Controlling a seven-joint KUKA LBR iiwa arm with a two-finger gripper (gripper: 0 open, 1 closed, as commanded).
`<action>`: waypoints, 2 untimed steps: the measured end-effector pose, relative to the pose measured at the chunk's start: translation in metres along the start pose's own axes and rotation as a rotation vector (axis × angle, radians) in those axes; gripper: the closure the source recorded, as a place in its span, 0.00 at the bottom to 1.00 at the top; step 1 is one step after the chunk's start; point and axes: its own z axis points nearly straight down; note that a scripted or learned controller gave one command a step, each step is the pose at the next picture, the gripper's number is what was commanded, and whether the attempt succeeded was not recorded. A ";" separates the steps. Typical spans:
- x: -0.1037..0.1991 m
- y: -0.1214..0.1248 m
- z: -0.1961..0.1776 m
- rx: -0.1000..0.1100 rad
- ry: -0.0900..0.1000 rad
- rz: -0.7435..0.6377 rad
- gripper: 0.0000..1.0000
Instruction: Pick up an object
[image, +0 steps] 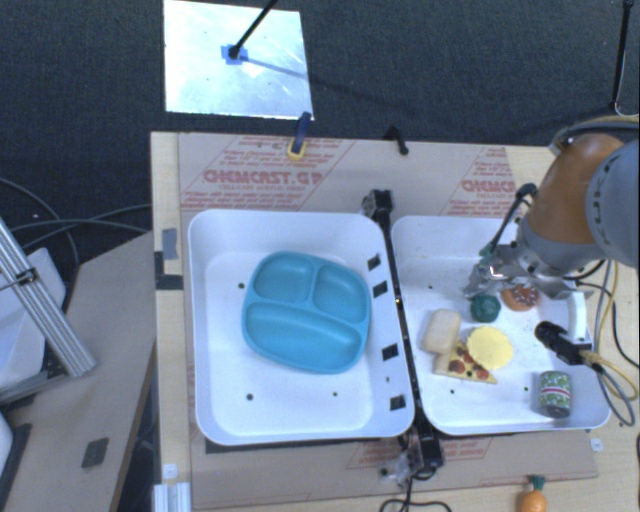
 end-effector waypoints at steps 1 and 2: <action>0.082 -0.021 -0.119 0.001 0.005 -0.010 1.00; 0.064 -0.091 -0.032 0.021 0.004 0.004 1.00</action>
